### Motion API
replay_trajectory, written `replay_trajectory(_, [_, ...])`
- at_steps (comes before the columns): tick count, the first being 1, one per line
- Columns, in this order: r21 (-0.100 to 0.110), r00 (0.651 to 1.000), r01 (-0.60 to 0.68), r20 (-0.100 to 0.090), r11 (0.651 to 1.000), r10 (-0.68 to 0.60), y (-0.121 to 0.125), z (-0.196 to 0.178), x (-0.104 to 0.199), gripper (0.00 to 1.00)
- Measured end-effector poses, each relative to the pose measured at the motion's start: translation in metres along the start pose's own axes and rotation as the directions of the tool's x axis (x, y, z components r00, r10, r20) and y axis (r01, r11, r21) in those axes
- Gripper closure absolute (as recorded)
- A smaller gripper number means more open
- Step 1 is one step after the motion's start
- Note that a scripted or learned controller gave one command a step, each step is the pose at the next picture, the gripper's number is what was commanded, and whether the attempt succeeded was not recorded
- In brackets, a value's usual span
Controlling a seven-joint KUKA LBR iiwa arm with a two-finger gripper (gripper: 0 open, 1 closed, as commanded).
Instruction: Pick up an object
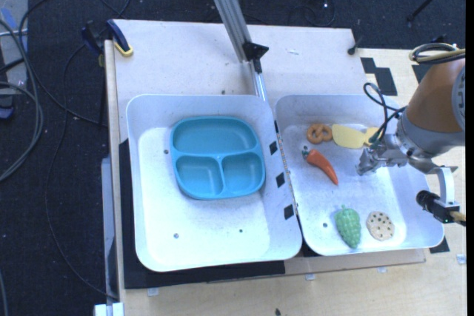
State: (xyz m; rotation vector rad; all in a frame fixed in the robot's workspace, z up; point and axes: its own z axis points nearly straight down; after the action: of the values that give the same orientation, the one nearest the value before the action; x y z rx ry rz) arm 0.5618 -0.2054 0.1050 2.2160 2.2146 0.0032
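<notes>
Nearest, at the front of the right bin [415, 237], a green knobbly toy [348, 226] lies just beside a round speckled cookie [380, 226], the two apart but close. Farther up the same bin, an orange carrot [321, 164] with a green tip lies at a slant, and beyond it sit a small brown pretzel [319, 132] and a pale yellow piece [348, 135], the pretzel just left of the yellow piece.

Over the right part of this bin the gripper [368, 161] hangs low, to the right of the carrot and just below the yellow piece. Whether its fingers are spread or closed cannot be told from this angle, and nothing can be seen between them. The arm [437, 103] comes in from the right, its orange band above the grey wrist.

To the left, the left bin [148, 233] holds a blue tray [218, 158] with three compartments, set toward the bin's far half.

Beyond the bins, a grey metal bar [226, 0] runs at a slant across the bench [185, 55] toward the gap between them, and a yellow-tipped clamp [118, 41] sits at the bench's far left corner. Black cables [67, 70] trail over the dark floor.
</notes>
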Motion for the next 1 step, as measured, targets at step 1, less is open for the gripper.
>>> replay_trajectory(1, [0.001,1.0,0.003,-0.002,1.0,-0.003,0.0047,-0.0635,-0.0015,1.0])
